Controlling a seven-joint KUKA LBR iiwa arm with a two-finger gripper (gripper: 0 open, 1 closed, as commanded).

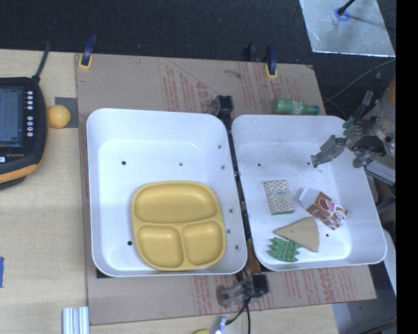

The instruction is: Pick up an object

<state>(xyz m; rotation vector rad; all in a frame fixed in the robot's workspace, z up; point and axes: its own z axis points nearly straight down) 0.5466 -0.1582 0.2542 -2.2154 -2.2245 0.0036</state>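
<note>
The right bin [362,256] holds several small objects. A patterned square packet [278,196] lies near its middle, and a white and red packet [323,209] is to the right of it. A tan wedge [299,234] and a green toothed piece [284,250] lie near the front edge. My gripper [343,156] hangs over the bin's far right part, behind the objects and apart from them. It is open, with nothing between its fingers.
A yellow divided tray [179,224] sits in the left bin [104,138]. A green bottle [295,106] lies on the cardboard behind the right bin. A control pendant [10,131] and a yellow ball [58,115] sit at the far left.
</note>
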